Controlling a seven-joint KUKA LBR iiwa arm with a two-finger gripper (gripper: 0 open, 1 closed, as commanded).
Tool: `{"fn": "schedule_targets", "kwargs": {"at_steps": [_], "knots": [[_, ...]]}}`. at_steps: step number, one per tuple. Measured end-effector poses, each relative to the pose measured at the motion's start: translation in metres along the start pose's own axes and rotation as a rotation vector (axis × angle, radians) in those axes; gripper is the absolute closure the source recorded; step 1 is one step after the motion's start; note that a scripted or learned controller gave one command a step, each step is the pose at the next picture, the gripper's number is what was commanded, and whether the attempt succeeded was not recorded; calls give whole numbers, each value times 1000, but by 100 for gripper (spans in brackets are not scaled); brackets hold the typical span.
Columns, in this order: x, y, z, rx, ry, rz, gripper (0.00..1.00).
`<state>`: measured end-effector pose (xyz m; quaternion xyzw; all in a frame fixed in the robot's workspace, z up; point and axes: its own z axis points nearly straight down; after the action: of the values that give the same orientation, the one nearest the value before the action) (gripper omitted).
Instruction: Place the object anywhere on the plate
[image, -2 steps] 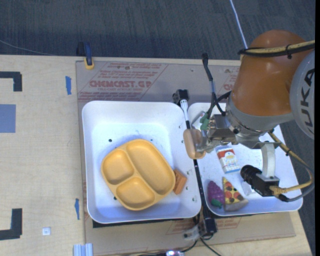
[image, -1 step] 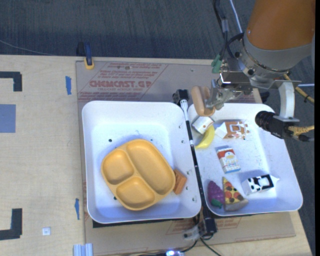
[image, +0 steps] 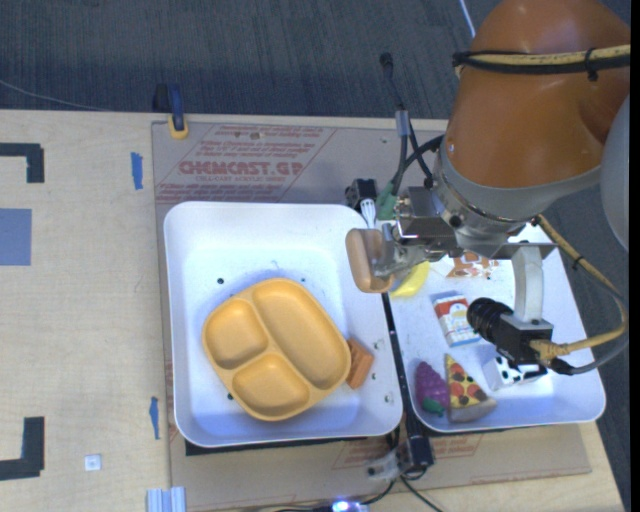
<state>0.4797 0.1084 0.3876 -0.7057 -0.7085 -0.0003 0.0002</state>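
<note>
"CHEMCAST GP" (red) on board (image: 255, 160)

In the left bin (image: 190, 300) the plate (image: 276, 346) lies toward the near side, a small block (image: 359, 362) touching its right edge. My gripper (image: 378, 262) hangs over the wall where the two bins meet. In the right bin (image: 580, 390), the toy grapes (image: 431, 387) and pizza slice (image: 465, 386) lie side by side at the near edge, a small carton (image: 455, 319) just behind them.

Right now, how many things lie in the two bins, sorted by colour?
Yellow or orange: 3, plate, small block, yellow item
Purple: 1, grapes
Multicoloured: 2, pizza slice, carton
Black and white: 1, toy
Total: 7
</note>
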Motion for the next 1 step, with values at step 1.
{"fn": "schedule_targets", "kwargs": {"at_steps": [1], "knots": [[-22, 0, 81, 0, -1, 5, 100]]}}
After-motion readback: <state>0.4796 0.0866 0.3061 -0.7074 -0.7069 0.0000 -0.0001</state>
